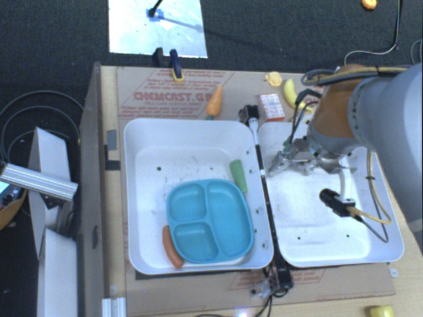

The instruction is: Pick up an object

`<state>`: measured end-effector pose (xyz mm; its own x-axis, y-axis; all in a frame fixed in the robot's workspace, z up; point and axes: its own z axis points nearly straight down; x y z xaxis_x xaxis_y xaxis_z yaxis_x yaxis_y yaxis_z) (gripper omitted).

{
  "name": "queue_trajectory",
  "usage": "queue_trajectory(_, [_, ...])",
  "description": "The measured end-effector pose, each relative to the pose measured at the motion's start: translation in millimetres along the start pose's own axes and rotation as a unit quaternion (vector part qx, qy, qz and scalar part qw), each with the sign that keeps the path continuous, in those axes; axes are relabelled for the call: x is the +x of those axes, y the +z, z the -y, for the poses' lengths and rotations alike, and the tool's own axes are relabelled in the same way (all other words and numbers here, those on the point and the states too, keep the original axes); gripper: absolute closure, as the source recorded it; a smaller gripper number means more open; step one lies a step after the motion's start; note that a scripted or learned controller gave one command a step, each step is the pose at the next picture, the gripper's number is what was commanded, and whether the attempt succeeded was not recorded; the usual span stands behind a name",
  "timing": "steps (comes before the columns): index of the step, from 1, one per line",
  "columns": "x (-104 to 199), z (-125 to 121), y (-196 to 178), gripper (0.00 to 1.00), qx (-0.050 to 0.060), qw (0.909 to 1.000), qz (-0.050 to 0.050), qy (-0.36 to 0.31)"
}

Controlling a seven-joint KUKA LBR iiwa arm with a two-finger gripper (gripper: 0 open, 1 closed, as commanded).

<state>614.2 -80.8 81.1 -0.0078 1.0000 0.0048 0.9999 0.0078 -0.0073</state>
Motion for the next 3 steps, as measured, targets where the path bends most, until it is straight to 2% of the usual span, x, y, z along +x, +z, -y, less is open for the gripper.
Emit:
queue_trajectory(1, [-40,-54,-44,0.00,-0.009,1.0000,0.004,0.002])
queue_trajectory(2, [-14,-13,-1,0.00,-0.001,1.0000,0.002,0.003])
queue_trajectory(3, [-38,-56,-28,0.00,-0.008,1.0000,0.003,0.002])
